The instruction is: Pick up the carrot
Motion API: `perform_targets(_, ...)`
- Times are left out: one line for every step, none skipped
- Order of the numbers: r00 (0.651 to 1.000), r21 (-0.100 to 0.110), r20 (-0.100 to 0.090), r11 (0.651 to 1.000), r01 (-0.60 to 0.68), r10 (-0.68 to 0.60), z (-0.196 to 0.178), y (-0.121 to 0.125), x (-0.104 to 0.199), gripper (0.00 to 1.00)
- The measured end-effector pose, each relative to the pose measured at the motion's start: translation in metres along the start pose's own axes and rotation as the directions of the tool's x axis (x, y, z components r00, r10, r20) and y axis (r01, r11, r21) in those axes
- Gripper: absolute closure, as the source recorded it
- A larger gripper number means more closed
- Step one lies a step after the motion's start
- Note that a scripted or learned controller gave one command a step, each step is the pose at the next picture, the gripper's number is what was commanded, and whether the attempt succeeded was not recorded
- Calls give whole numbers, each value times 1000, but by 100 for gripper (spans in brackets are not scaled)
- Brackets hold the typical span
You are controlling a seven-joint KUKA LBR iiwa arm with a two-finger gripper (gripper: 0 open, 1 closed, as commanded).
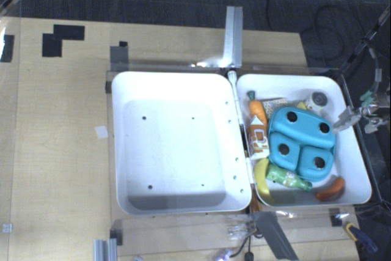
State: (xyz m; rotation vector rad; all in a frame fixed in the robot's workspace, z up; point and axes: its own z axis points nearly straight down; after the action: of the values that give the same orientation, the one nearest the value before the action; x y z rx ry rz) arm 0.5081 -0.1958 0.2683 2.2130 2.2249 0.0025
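carrot: it's in the right bin [361,175], tucked up near the top-left corner, right against the wall shared with the left bin [122,150]. Orange body [258,110] with a little green top pointing away toward the back rim.

neighbours: the blue moulded tray [302,145] is just beside it on one side, a small orange-and-white carton [259,138] touches its lower end, and a banana [261,177] sits further down the same wall.

how it'll handle: looks like a toy carrot to me, so probably light, stiff and kinda slick plastic. Tapered too, so it could squirt out of a pinch near the tip.

where I'd grab: across the thick middle, closing across its width. Not much room though, with the bin wall on one side and the blue tray on the other.

my tool: parked over at the right rim of the right bin [351,118]; honestly can't tell from here if it's open or closed.

carrot vs tool: well apart, the whole blue tray is between us. I'd have to cross the bin to reach it.
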Motion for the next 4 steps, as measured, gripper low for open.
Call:
perform_targets(999,1,-1,999,50,-50,78,39,98,0)
perform_targets(940,-3,0,940,342,-342,102,106,112,0)
perform_targets(912,2,-2,912,410,-410,176,162,101,0)
perform_targets(863,-6,3,863,505,-505,130,163,104,0)
